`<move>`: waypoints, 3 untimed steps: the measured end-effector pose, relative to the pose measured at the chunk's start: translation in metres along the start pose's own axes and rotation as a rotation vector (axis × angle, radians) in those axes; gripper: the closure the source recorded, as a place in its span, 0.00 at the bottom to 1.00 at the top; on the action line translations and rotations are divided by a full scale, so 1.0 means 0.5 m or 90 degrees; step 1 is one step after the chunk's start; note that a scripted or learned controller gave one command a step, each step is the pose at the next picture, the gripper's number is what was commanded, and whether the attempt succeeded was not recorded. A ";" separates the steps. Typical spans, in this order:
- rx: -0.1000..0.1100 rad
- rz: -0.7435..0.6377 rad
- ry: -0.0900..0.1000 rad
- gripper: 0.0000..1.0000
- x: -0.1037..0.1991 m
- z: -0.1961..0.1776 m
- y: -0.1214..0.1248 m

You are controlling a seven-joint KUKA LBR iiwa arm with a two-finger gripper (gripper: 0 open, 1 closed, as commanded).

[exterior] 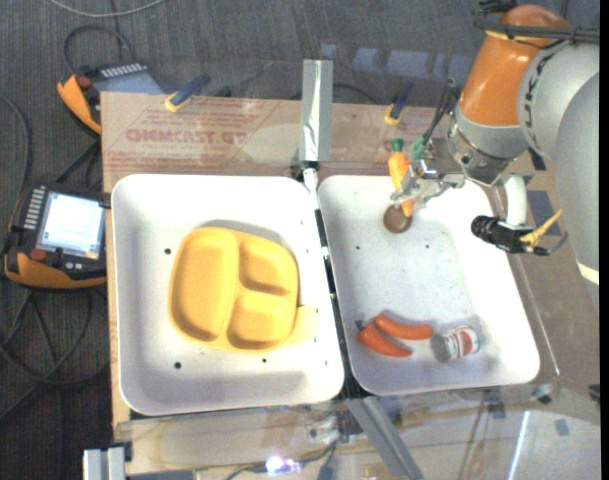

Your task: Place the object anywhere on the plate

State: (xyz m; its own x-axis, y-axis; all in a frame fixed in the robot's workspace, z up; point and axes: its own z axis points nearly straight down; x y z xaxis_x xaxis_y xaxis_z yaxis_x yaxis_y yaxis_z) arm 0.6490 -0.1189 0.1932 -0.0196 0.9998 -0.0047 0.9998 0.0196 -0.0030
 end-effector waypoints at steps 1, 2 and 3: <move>0.000 -0.049 0.002 1.00 0.135 0.020 -0.001; 0.000 -0.036 0.003 1.00 0.299 -0.068 -0.038; 0.000 -0.099 0.003 1.00 0.388 0.020 -0.126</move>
State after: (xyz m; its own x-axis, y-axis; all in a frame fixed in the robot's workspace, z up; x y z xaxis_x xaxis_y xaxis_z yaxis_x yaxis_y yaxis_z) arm 0.5822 0.0738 0.1824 -0.1740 0.9848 0.0001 0.9847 0.1740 -0.0041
